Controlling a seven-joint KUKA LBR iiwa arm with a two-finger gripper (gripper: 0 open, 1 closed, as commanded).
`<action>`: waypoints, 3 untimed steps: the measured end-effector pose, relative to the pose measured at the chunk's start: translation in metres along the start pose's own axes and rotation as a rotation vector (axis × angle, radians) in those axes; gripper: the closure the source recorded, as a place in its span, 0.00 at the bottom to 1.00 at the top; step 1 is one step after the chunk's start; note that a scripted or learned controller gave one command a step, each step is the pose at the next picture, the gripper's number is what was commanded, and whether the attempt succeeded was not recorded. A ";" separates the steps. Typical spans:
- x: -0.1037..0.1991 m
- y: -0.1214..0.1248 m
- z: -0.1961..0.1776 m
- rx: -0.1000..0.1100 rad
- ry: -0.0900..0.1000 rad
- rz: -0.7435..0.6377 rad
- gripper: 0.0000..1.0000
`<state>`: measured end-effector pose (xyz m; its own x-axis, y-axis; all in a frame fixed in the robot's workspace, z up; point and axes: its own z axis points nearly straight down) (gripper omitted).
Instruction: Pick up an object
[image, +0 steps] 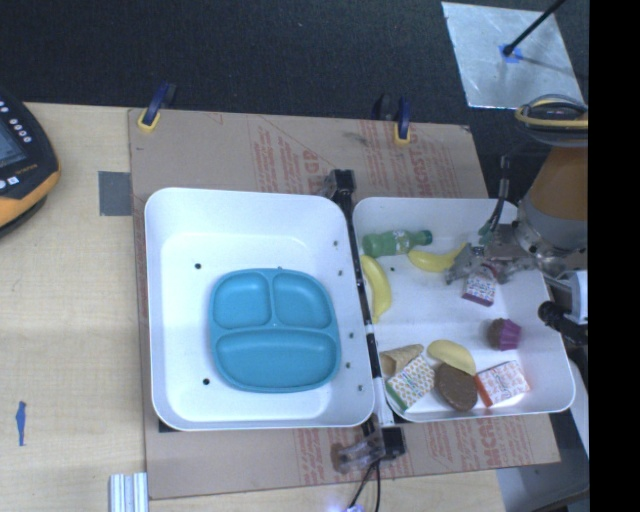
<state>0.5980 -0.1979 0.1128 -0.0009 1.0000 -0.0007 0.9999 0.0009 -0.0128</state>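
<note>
pincer (484, 262) at right bin (560, 400) 1 o'clock, state cannot be told (small pink packet (480, 289) just below) | blue plate (274, 329) centred in left bin (180, 400)

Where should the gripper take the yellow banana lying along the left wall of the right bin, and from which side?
Grip the banana across its middle, coming straight down from above. It lies flat and runs lengthwise along the bin wall, so the fingers probably need to straddle its narrow width, with one finger slipping between fruit and wall.

Divided plate (274, 328) in left bin (170, 300)
</note>
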 end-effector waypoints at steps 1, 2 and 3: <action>-0.016 -0.099 0.012 0.001 0.003 0.002 0.00; -0.015 -0.093 0.000 -0.008 0.000 -0.006 1.00; 0.114 -0.087 -0.012 -0.008 0.008 -0.017 1.00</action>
<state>0.5106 -0.0836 0.1259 -0.0178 0.9998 0.0071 0.9998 0.0178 -0.0044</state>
